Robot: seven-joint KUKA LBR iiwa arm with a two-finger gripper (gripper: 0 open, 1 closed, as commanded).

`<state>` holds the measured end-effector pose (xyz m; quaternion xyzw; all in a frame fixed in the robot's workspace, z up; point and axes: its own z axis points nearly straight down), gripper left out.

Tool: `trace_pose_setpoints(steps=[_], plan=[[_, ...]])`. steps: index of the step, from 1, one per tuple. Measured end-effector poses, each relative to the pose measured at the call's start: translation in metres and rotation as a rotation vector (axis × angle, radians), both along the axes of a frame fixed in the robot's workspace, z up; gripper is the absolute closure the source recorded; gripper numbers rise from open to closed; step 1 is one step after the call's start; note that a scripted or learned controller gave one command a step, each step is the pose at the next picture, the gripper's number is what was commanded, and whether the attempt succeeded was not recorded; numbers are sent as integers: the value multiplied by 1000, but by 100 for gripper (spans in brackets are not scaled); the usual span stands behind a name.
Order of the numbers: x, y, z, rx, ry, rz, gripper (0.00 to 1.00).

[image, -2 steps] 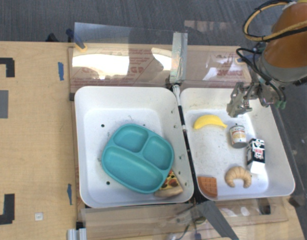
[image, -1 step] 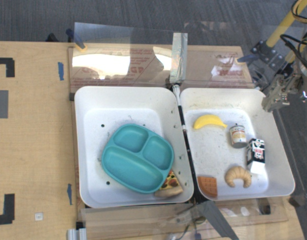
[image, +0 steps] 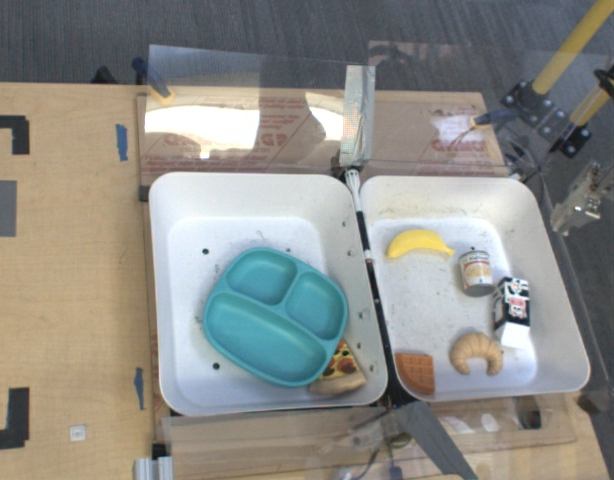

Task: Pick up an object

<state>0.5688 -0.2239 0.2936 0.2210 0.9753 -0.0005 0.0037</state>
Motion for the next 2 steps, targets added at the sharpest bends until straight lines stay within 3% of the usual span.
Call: trace_pose_setpoints(steps=[1,2], plan=[[-15,1,66,2,-4,-451,100],[-49,0,110,4,-3,-807,100]])
